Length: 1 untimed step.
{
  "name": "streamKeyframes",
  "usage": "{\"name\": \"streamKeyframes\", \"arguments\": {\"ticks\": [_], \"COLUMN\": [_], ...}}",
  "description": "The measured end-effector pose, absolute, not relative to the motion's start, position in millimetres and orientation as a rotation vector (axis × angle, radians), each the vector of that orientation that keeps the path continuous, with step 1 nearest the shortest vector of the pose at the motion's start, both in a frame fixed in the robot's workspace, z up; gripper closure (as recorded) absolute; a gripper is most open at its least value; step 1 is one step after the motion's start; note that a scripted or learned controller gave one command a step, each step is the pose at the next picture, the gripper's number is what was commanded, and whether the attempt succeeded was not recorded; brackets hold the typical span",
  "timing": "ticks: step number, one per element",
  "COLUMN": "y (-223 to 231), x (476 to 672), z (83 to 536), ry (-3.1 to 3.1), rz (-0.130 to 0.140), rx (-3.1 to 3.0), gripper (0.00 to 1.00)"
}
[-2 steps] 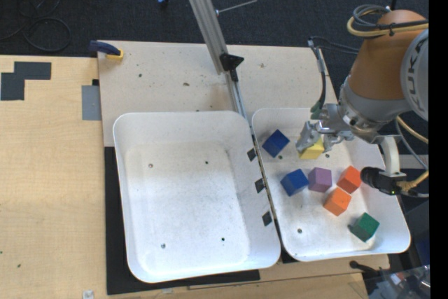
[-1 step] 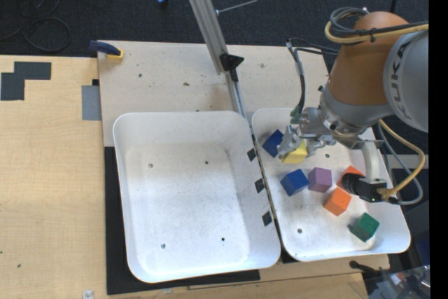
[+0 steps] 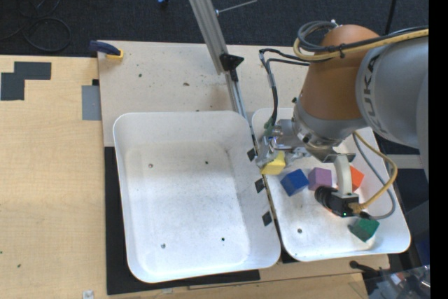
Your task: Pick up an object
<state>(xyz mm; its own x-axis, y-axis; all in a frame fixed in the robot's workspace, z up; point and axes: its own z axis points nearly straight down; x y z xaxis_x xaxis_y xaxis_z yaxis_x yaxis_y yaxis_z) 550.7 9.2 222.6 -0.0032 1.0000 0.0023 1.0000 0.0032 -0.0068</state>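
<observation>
Pincer (image 3: 271, 149) sits low over the left edge of the right bin (image 3: 393, 238), close to the wall it shares with the left bin (image 3: 182, 206). Arm (image 3: 336, 87) comes in from the right, and its orange band and grey wrist cover the upper part of that bin. Can't tell how far the pincer is open or whether it has hold of anything: the wrist hides it from above. Yellow block (image 3: 274, 165) is directly below the pincer, touching or nearly touching it, tilted, hard against the bin's left wall. Can't tell if it's resting on the bin floor or lifted. Blue block (image 3: 295, 181) lies just beside the yellow one, towards the bin's middle. Purple block (image 3: 321, 178) is just right of the blue. Orange block (image 3: 358, 178) is further right, partly hidden by robot hardware. Green block (image 3: 364, 228) is near the bin's lower right corner, well apart from the yellow one. Both bins sit on the tabletop (image 3: 49, 185). Slanted aluminium rail (image 3: 206, 17) rises behind the bins, and a blue-and-yellow clamp (image 3: 106, 49) sits at the tabletop's far left corner.
</observation>
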Motion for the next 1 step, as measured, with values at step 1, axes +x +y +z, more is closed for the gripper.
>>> {"name": "streamKeyframes", "arguments": {"ticks": [1], "y": [56.8], "x": [535.1], "z": [233.9], "ry": [-2.222], "rz": [0.003], "rx": [-2.213], "gripper": [1.00]}}
